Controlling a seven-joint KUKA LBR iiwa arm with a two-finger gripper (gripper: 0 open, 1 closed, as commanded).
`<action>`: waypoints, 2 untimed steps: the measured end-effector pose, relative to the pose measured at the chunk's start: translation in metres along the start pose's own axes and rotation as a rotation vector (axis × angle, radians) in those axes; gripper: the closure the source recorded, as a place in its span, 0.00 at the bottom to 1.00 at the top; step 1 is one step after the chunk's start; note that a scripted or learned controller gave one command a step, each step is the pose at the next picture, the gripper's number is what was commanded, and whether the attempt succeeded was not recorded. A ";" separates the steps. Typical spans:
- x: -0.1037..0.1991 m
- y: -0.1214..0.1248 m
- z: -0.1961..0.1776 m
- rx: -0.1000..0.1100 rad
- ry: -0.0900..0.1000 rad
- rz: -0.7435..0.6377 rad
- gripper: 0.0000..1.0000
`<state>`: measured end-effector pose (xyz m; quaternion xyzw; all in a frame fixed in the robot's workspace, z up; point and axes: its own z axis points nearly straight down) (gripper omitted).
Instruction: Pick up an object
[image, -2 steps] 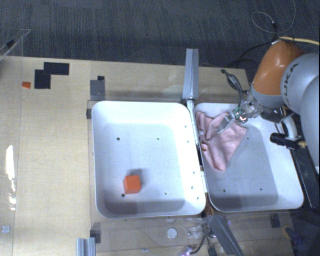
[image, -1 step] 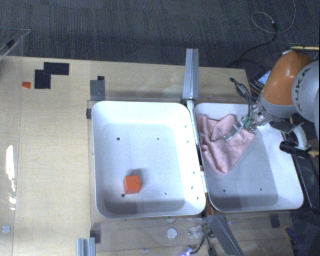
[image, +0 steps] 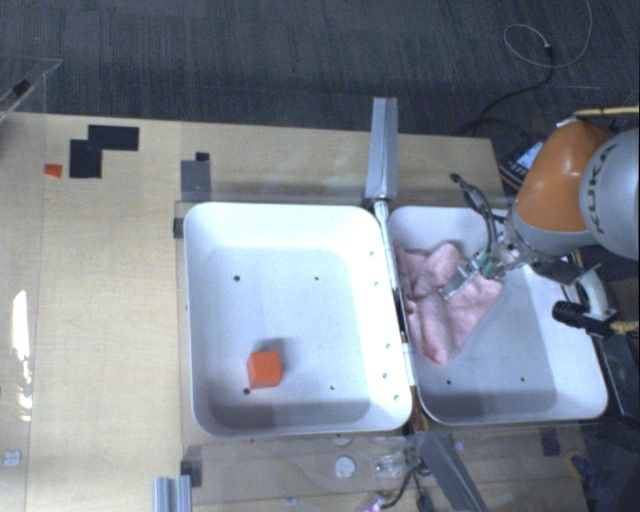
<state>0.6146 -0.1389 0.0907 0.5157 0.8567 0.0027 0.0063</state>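
Near the front edge of the bench, left bin (image: 200, 300) holds an orange block (image: 265, 369) by its front-left corner, sitting flat, apart from the walls. Block small, squarish, plain orange, one darker face toward the camera. Right bin (image: 570, 400) holds a pink cloth (image: 435, 310), crumpled, pale pink, lying along the bin's left wall and running from about mid-bin up toward the far-left corner. Arm comes in from the right over the right bin's far-right corner, grey body with an orange band (image: 560, 185), wrist angled down and left. Gripper (image: 468, 280) sits right at the cloth's upper right part, touching or pressed into the folds. Fingertips small and blurred against the fabric; can't tell whether the claw is open or closed, or whether cloth is between them. Arm's upper part cut off at the right. Cables near the far-right corner of the bench, partly out of view.
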 end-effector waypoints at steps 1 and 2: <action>0.028 -0.002 -0.001 -0.004 -0.004 -0.058 0.00; 0.026 0.003 -0.015 -0.015 -0.012 -0.059 1.00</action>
